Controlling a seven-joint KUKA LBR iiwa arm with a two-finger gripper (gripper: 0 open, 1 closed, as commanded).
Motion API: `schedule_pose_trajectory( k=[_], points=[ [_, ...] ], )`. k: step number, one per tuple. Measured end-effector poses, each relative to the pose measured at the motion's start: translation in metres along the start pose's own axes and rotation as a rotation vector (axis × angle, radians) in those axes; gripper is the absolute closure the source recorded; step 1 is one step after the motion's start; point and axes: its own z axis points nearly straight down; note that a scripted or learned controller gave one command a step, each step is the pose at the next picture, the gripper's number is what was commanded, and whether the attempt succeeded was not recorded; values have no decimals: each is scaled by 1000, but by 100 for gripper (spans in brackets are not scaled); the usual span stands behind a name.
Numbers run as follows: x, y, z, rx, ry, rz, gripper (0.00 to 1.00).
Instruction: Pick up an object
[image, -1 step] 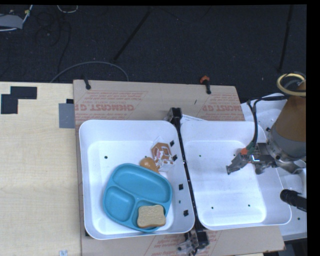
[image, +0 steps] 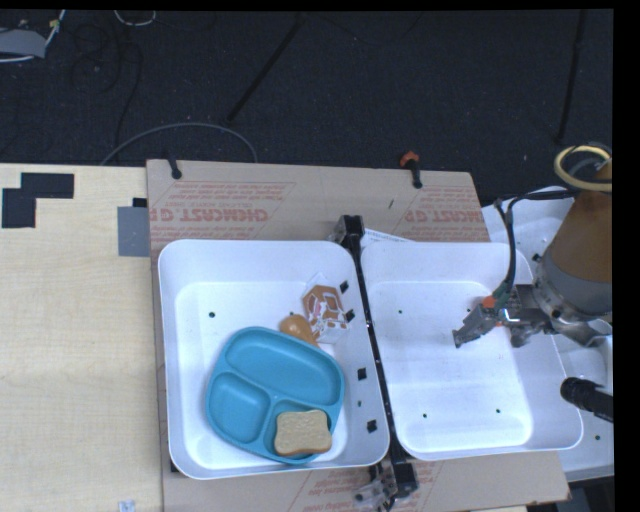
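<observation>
Your gripper (image: 468, 334) hangs at the right of the frame over the right bin (image: 455, 420) – I can't tell its state. The objects – blue plate (image: 260, 385), bread slice (image: 302, 432) – lie lower left. You're at the approach step; next, cross over.

A dark floor (image: 330, 80) crossed by black cables (image: 170, 135) fills the 12 o'clock stretch. At 9 o'clock lies the pale wood bench (image: 70, 330), bearing black patches (image: 35, 195) and a grey square (image: 132, 230). A printed cardboard sheet (image: 300, 205) lies at centre, clamped at 12 o'clock.
</observation>
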Motion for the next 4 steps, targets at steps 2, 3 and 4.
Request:
schedule_pose_trajectory(
  k=[2, 3, 4],
  points=[
    [16, -3, 94, 5, 2, 2, 0],
    [17, -4, 136, 1, 0, 1, 0],
    [15, -3, 123, -2, 0, 7, 100]
  ],
)
